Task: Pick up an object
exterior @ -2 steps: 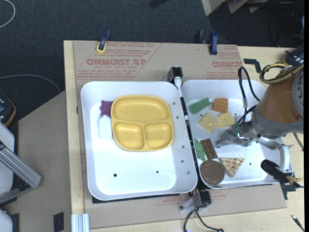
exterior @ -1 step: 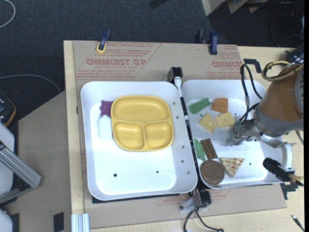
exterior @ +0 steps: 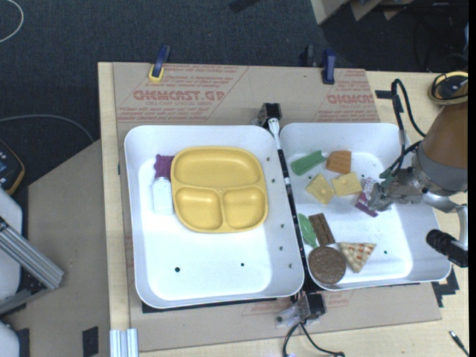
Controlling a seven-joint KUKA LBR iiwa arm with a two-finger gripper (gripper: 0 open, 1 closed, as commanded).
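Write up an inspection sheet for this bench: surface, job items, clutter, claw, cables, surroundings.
Surface: cardboard-topped bench bearing the left bin and the right bin, side by side.
Job's things: right bin holds a green piece, orange block, two yellow chunks and, chocolate bar, brown round cookie, pizza slice.
Clutter: left bin holds a yellow divided tray with a purple item and a white item beside it.
Claw: the claw is low in the right bin at a small purple thing; grip unclear.
Cables: black cable by the arm; wires at the front edge.
Surroundings: dark carpet; clamps and.
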